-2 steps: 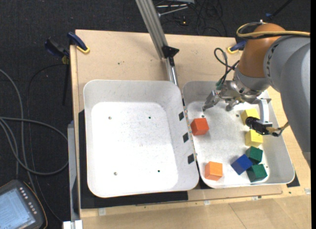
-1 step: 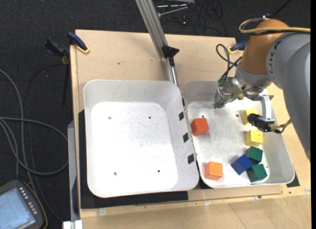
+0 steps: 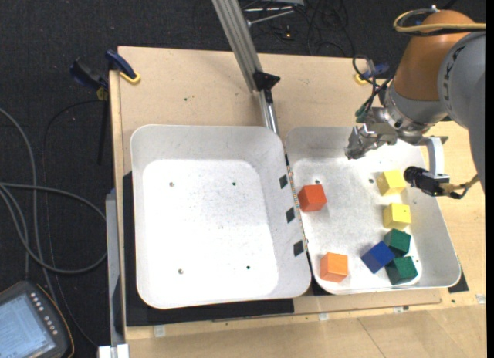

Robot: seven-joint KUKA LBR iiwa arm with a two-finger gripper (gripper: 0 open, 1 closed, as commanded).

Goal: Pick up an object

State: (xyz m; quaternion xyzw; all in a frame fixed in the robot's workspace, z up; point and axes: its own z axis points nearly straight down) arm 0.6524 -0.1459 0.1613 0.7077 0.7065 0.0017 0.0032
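The right bin (image 3: 324,148) holds several blocks. A red-orange block (image 3: 312,197) lies near its left wall and an orange block (image 3: 333,266) sits near its front left corner. Two yellow blocks (image 3: 391,181) (image 3: 397,214) lie at the right side. A blue block (image 3: 377,256) and two green blocks (image 3: 399,240) (image 3: 402,270) cluster at the front right. My gripper (image 3: 357,148) hangs over the bin's back part, above bare floor, apart from every block. Nothing shows between its fingers.
The left bin (image 3: 147,217) lies beside the right one. A slanted metal pole (image 3: 239,40) rises from the bench behind the bins. Clamps (image 3: 123,67) sit at the bench's back corners. A black cable connector (image 3: 424,179) hangs over the right bin's right side.
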